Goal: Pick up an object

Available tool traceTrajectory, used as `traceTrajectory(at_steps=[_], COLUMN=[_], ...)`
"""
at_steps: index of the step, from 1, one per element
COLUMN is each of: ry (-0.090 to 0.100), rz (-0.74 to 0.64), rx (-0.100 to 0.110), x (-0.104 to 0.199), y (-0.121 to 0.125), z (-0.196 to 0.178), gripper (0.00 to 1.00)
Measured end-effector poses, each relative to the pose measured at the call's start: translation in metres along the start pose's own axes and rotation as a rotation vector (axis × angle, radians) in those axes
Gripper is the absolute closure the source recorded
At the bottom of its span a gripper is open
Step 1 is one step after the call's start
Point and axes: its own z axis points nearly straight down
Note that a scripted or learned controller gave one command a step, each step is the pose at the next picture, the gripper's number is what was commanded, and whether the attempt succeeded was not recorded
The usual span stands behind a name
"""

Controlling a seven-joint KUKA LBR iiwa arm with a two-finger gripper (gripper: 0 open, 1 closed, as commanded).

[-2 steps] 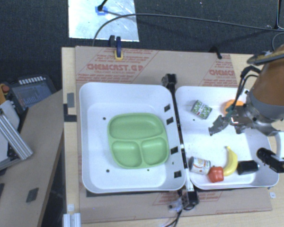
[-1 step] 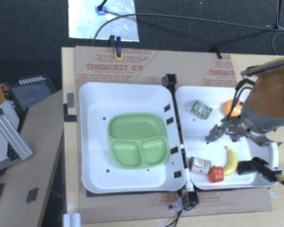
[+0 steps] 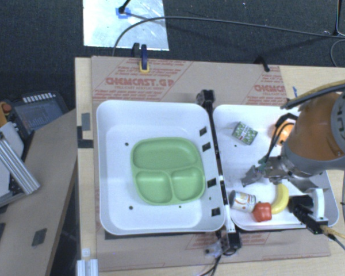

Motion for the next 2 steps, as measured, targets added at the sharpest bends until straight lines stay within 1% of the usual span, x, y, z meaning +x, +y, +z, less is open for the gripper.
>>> traceTrajectory(at_steps=[1,2], ry=[-0.001,-0.003], rz=[-0.001,-0.004], rx=[-0.005,-0.011], x=[0.000,0.008], y=[0.001,-0.001], z=[-0.013,-0.072], gripper=[1.00,1.00])
